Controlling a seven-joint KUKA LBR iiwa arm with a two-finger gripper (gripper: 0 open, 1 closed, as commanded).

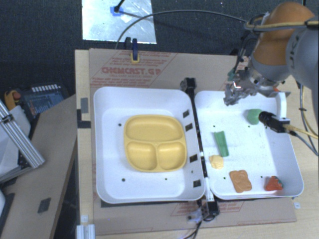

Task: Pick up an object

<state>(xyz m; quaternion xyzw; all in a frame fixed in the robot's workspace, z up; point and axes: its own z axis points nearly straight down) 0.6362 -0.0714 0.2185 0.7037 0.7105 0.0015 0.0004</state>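
Observation:
The right bin [289,153] holds several small things. A green stick [221,143] lies near its middle, with a pale yellow lump [216,162] just below it. An orange-brown flat piece [240,180] and a red piece [273,183] lie along the front. A round green piece [253,116] sits near the back right. My gripper [230,100] hangs over the back left of this bin, above and left of the round green piece, with nothing seen between its fingers.
The left bin [107,138] holds a yellow divided tray [154,142]. A black divider [195,133] runs between the two bins. A grey table with a metal rail [20,138] stands at the left.

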